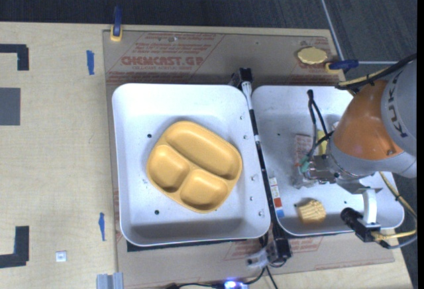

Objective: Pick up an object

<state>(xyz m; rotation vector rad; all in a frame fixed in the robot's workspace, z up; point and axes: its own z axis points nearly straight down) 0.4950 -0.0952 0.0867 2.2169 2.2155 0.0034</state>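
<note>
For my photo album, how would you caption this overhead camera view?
KUKA arm reaching into the right bin near a small yellow object; yellow compartment tray in the left bin.

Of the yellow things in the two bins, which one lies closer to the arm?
The small yellow piece in the right bin, just below the arm. The large yellow tray sits alone in the left bin.

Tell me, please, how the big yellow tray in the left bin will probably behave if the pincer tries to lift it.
The yellow tray looks like stiff moulded plastic with three compartments, so it probably keeps its shape. Its glossy, rounded surface may be slippery. It is wide, filling much of the left bin, so a grip at one edge would likely tilt it.
</note>
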